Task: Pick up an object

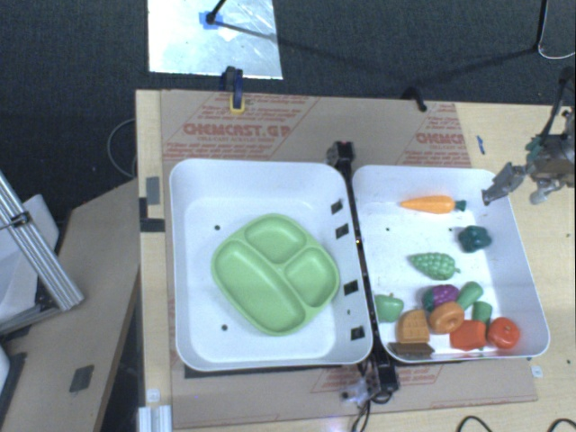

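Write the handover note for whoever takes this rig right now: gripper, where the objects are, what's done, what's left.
Gripper: at the right bin's upper right edge, holding nothing; open or shut not clear from here.
Objects: all toy food lies in the right bin. Carrot near the top, dark green piece below it, green grapes mid-bin, a cluster with the tomato along the bottom.
Left bin: green divided tray.
Done: nothing picked.
Left: grasp one object.

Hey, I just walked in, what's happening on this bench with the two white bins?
A robot arm reaches in from the right, its gripper hovering at the upper right edge of the right bin, holding nothing. That bin holds toy food: a carrot, a dark green piece, green grapes, and a cluster near the front. The left bin holds a green divided plate.
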`<state>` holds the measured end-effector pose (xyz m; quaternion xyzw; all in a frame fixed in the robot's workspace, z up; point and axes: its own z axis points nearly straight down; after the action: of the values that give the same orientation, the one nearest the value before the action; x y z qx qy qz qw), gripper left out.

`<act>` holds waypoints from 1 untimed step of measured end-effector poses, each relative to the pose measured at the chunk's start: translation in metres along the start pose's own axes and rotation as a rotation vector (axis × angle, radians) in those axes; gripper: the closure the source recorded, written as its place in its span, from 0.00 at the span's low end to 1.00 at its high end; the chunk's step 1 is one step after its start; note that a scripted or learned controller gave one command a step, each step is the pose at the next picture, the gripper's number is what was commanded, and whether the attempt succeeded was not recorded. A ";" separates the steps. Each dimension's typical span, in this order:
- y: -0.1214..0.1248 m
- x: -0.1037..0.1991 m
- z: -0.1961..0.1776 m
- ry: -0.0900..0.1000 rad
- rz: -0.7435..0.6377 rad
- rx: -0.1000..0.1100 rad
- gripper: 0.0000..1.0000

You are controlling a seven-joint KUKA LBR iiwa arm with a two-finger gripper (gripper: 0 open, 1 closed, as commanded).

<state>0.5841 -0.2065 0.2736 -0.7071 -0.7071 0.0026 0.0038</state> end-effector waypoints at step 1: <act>0.002 0.001 -0.007 -0.002 -0.003 -0.011 0.00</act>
<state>0.5862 -0.2057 0.2804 -0.7059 -0.7083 -0.0004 -0.0009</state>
